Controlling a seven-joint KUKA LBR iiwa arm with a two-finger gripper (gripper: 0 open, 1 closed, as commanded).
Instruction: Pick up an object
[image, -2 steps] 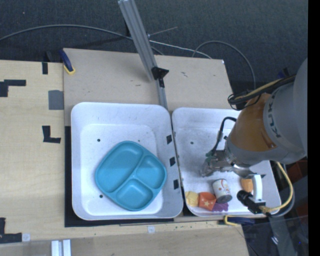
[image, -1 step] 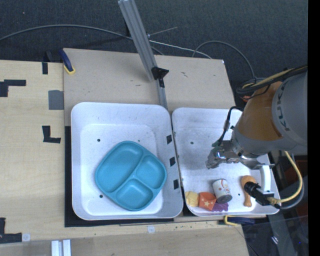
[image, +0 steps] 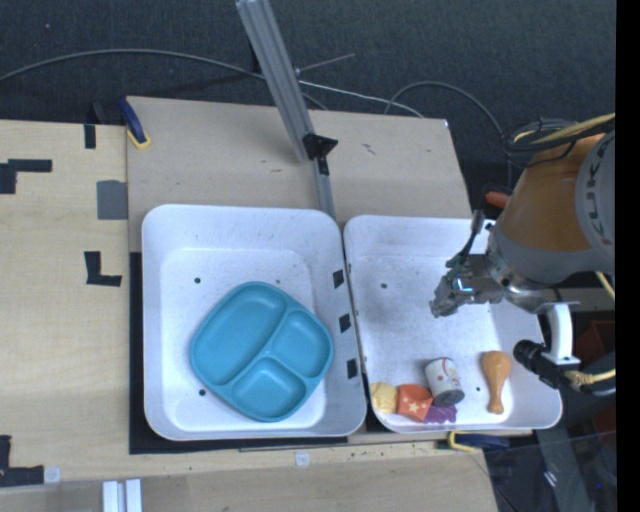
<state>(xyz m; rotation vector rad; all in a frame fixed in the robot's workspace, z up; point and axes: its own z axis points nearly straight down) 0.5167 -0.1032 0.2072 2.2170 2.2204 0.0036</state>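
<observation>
**Mia:** How many white bins are on the surface (image: 230, 170)?

**Ben:** Two, side by side and touching. The left bin (image: 160, 300) has one thing in it: a blue plate (image: 262, 350) with three parts. It lies flat and fills most of the floor of that bin.

**Mia:** And the right bin (image: 400, 250)?

**Ben:** I count five little things, all in a row along the near wall, the one far from the tall grey pole (image: 285, 85). From the wall next to the blue plate there is a yellow toy (image: 384, 398), then an orange-red block (image: 414, 401), then a small purple piece (image: 440, 413) tucked beside the block. A little white can (image: 443, 378) lies tipped over, touching the block. A toy chicken leg (image: 495, 378) lies just past the can, a bit apart from it.

**Mia:** Where is the pincer (image: 450, 295)?

**Ben:** It hangs over the middle of the right bin, well apart from the row of toys. Nothing is in it. I cannot tell if it is wide or narrow, because it is dark and blurry.

**Mia:** So the toys are not picked up?

**Ben:** No, all five lie in the bin.
</observation>
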